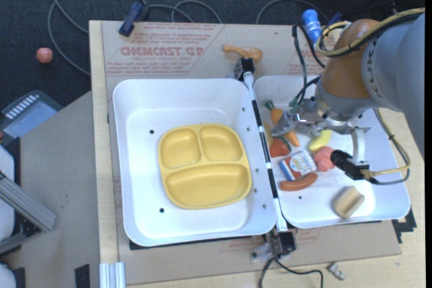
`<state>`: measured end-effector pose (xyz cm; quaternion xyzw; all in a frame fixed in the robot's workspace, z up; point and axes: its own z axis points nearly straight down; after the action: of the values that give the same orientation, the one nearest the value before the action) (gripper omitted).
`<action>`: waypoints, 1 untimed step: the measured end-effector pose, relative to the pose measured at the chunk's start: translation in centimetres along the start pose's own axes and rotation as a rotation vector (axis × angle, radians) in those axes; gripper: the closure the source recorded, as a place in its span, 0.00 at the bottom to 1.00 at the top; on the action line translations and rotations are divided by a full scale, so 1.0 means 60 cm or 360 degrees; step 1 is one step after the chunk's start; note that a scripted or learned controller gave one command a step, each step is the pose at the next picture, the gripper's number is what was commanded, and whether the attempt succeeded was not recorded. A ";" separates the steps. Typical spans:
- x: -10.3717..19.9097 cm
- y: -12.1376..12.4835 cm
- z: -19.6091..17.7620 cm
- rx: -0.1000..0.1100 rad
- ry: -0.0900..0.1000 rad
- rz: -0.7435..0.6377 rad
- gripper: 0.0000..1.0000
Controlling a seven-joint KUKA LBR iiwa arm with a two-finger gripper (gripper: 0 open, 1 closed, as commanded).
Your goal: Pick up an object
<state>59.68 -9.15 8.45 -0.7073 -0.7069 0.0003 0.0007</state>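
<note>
The grey arm (398,57) enters from the upper right of the frame and bends downward toward centre-right. Its orange band (347,67) sits just above the wrist. Below it, the gripper (300,121) points toward lower left, its metal parts crowded together.

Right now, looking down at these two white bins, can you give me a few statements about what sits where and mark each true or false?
1. The yellow three-compartment plastic tray lies in the left white bin. True.
2. The red sausage-shaped toy lies in the left bin. False: it is in the right white bin.
3. The tan cylindrical block sits near the right bin's front corner. True.
4. The tray holds food toys. False: its compartments hold nothing.
</note>
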 end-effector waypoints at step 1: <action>0.000 0.001 -0.017 -0.0003 0.0000 0.0002 1.00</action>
<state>59.72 -9.13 9.44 -0.7077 -0.7065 -0.0004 0.0000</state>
